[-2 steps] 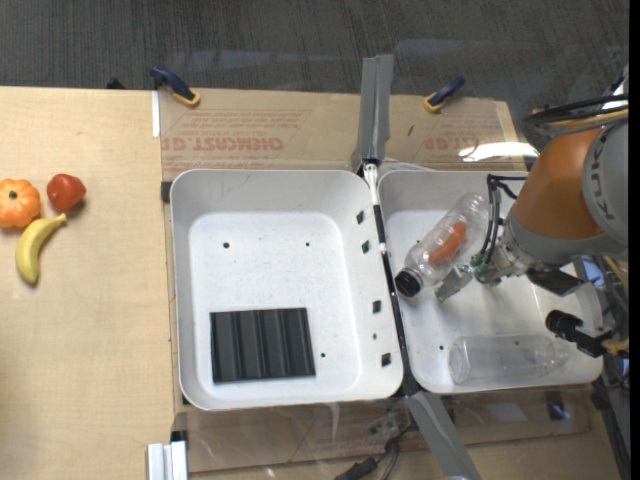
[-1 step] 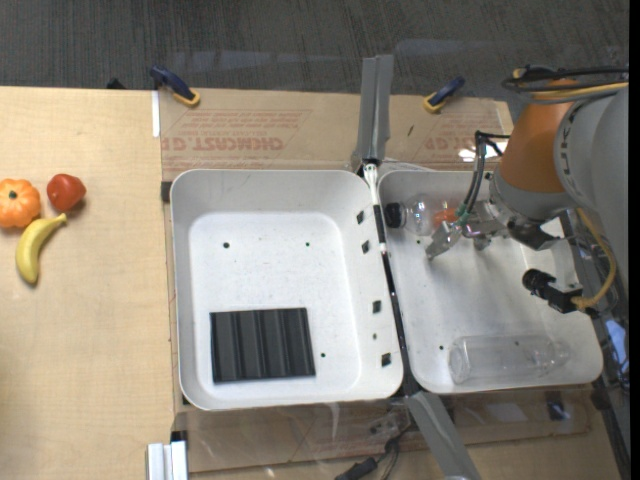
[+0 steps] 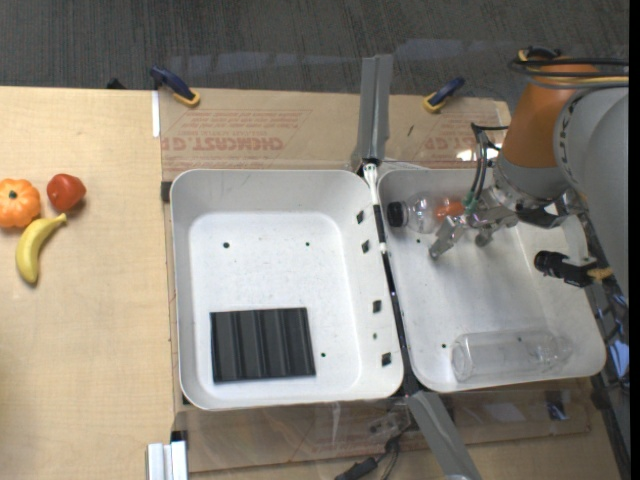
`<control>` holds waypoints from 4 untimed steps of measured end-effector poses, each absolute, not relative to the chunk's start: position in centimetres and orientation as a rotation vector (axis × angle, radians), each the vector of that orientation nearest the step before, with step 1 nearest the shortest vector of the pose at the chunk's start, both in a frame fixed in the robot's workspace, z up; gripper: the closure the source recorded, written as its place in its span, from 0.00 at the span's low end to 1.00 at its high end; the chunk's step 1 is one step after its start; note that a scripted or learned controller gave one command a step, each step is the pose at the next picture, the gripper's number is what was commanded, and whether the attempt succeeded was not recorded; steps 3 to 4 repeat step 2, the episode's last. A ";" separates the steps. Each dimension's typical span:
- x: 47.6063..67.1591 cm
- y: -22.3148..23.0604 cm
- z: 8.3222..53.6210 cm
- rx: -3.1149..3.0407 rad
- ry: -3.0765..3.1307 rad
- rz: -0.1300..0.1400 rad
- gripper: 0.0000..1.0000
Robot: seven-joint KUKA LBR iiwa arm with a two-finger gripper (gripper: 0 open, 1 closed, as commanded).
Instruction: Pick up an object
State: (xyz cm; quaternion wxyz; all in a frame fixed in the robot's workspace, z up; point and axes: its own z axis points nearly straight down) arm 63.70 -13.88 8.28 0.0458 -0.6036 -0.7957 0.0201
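Note:
My gripper (image 3: 463, 240) hangs over the far part of the right bin (image 3: 560, 373), its two fingers spread open and pointing down-left with nothing between them. Just to its far left lies a small clear bottle (image 3: 422, 214) with a black cap and an orange patch, touching or nearly touching the fingers. A larger clear plastic bottle (image 3: 505, 354) lies on its side near that bin's front edge. In the left bin (image 3: 190, 268), a black ribbed block (image 3: 262, 344) rests flat at the front left.
On the wooden bench at the far left sit an orange (image 3: 17, 204), a red fruit (image 3: 66, 191) and a banana (image 3: 35, 247). Two clamps (image 3: 176, 87) (image 3: 441, 93) hold cardboard behind the bins. A metal divider (image 3: 375, 118) stands between the bins.

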 end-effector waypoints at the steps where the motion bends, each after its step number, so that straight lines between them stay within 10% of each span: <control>1: 58.8 -13.4 11.7 -2.353 -2.081 0.004 0.00; 2: 63.7 -16.9 8.4 -2.262 -2.097 0.056 0.00; 4: 63.7 -16.9 8.4 -2.262 -2.097 0.056 0.00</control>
